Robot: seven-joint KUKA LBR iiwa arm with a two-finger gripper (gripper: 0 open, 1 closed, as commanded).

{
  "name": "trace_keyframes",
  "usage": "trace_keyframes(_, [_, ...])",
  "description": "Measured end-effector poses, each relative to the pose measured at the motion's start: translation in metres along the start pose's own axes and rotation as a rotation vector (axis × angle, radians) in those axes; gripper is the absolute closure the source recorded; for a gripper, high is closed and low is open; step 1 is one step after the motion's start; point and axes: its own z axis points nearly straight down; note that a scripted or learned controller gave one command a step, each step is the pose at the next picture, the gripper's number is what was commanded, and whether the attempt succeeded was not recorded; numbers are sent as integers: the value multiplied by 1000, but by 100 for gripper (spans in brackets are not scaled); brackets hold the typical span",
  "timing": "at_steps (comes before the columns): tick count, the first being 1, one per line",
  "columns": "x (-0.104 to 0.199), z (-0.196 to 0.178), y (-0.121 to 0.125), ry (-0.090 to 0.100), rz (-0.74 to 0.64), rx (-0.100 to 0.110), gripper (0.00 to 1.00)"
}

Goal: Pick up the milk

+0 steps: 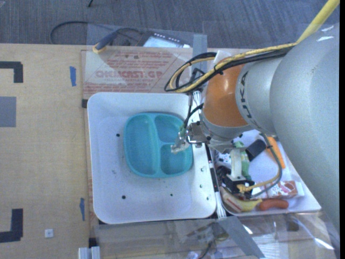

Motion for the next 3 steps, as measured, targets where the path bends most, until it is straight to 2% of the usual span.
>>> trace_keyframes(1, [-20, -10, 1, -24, 25, -3, 100])
trace_keyframes(2, [23, -61, -52, 23, -188, 32, 100])
trace_keyframes(3, [28, -150, -65, 25, -370, 29, 100])
